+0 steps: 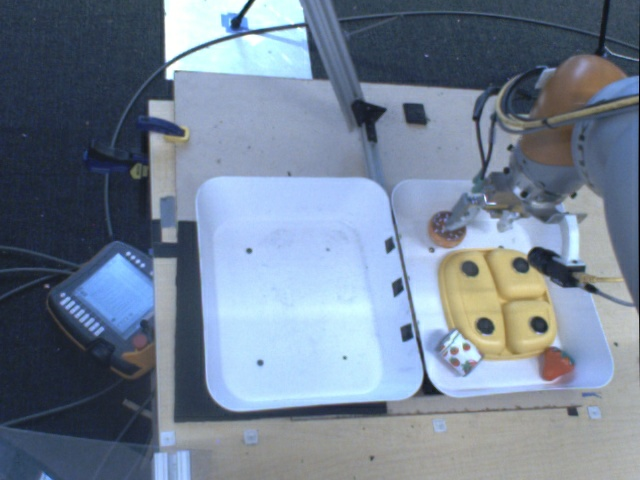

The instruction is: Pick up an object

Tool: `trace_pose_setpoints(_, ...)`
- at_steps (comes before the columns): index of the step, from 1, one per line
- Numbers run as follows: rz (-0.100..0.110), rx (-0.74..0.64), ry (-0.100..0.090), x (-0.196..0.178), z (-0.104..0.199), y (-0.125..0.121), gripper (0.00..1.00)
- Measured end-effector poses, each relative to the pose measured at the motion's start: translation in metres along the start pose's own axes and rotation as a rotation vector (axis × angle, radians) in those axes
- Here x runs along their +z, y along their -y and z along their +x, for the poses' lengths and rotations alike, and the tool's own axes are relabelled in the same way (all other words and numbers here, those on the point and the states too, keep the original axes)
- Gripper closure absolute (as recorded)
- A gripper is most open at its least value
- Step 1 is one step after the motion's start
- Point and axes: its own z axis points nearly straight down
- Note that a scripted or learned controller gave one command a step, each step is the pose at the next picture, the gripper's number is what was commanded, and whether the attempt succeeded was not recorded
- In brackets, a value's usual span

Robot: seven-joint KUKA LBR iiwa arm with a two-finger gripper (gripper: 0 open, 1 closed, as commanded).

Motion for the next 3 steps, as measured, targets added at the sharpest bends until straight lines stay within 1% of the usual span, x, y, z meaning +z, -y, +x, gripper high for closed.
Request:
trace_pose_setpoints(1, -0.007, 0.000, 0.001, 0.021, 0.000, -0.002, 0.00)
trace_pose_setpoints(2, -0.009, -0.003, 0.002, 0.011, 0.000, -0.003, 1.00)
trace_pose_setpoints(3, -0.008, 0.002, 0.001, -0.035, -0.006, -0.001, 1.00)
